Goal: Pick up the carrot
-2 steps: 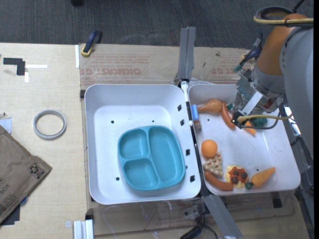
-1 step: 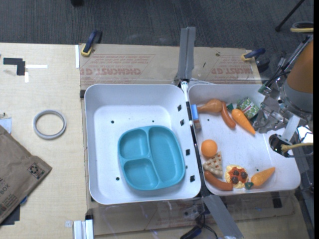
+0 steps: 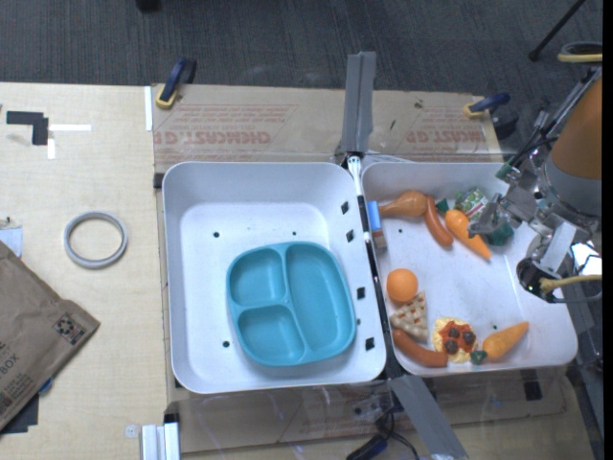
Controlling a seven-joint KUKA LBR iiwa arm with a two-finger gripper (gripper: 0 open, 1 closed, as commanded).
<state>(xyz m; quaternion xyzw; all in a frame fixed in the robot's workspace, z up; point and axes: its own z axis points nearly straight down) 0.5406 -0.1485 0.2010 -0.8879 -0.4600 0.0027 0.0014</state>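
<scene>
- Carrot (image 3: 466, 232): far part of right bin (image 3: 560, 348), beside a sausage (image 3: 439, 226).
- Pincer (image 3: 494, 220): just right of the carrot's tip; finger state cannot be told.
- Left bin (image 3: 192, 257): holds a blue divided plate (image 3: 289, 303).

Two shallow white bins sit side by side on a table (image 3: 77, 161). The left bin (image 3: 192, 257) holds a blue divided plate (image 3: 290, 302). In the right bin (image 3: 546, 338), the pincer (image 3: 498, 220) hovers beside a carrot (image 3: 467, 231), among other toy foods.
</scene>
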